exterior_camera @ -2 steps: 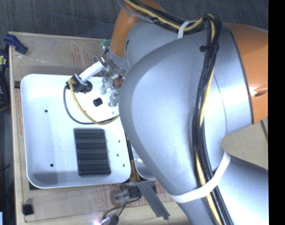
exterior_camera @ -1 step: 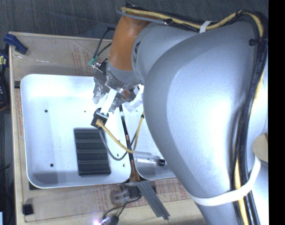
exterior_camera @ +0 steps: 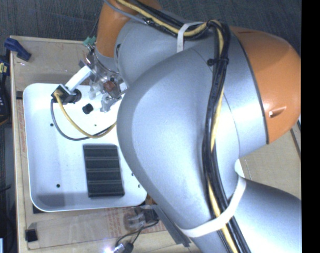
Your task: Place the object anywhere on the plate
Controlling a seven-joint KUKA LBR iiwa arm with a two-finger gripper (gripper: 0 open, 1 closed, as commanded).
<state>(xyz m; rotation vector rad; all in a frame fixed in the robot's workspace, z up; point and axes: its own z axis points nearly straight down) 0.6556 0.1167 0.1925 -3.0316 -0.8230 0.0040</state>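
Wooden counter point(exterior_camera: 70, 226) is overlaid by a white bin point(exterior_camera: 52, 152). A dark ribbed block point(exterior_camera: 103, 170) is left flat at its near end, ungrasped, because the pincer point(exterior_camera: 99, 94) is hung farther off; its state cannot be told.

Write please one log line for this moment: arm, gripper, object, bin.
arm: over bins, hiding much | gripper: over left bin's far end | black ridged block: lying flat in bin, apart from gripper | hold: none seen
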